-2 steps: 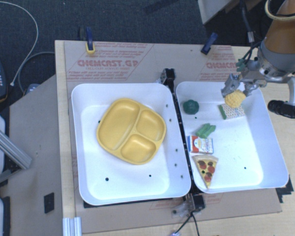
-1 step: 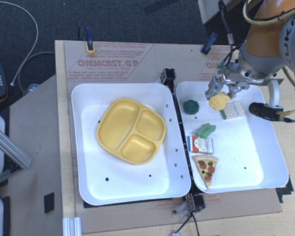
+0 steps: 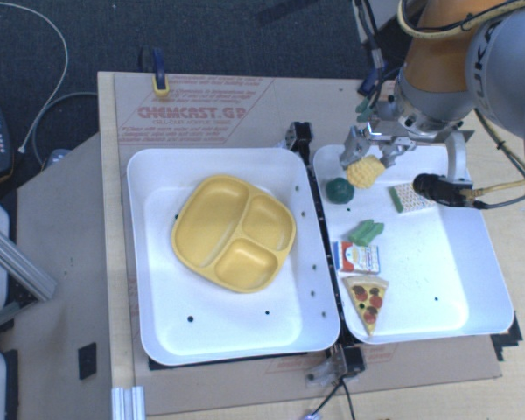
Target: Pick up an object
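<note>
My gripper (image 3: 373,157) hangs over the far left corner of the right bin (image 3: 472,278). Its two fingers stand on either side of a yellow toy corn piece (image 3: 365,173) and are shut on it. Just below and left of the corn lies a dark green ball (image 3: 339,190). Further down the bin's left side are a green toy vegetable (image 3: 365,232), a red and white carton (image 3: 357,257) and a pizza slice (image 3: 367,300). To the right of the corn sits a small green-speckled block (image 3: 407,197).
The left bin (image 3: 157,304) holds a yellow divided plate (image 3: 234,233). A black clamp (image 3: 299,135) sits on the divider between the bins. A black fitting with a cable (image 3: 446,189) juts out beside the arm. Bare white floor shows in the right bin's right half.
</note>
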Robot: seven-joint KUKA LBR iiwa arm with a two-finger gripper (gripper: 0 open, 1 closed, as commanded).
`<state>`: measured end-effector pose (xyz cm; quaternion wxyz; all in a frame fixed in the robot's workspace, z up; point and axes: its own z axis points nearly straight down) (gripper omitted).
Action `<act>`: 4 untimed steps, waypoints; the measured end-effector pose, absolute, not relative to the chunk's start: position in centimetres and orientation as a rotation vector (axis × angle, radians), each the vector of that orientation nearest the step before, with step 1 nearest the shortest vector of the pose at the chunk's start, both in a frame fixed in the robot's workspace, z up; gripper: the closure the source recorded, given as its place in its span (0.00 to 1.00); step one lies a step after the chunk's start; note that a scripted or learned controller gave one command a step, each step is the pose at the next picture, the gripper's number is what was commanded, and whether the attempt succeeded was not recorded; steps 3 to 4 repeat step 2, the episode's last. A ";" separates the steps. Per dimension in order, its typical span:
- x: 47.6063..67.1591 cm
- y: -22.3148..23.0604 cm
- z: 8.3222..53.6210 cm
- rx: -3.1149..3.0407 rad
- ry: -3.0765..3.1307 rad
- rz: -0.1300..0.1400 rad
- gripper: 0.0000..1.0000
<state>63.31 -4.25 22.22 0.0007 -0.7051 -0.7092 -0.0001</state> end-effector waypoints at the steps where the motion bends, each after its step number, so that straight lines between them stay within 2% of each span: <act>1: 64.0 1.7 23.0 -2.213 -2.228 -0.001 1.00; 2: 64.2 6.4 21.7 -2.213 -2.224 0.005 1.00; 4: 64.2 6.4 21.7 -2.213 -2.224 0.005 1.00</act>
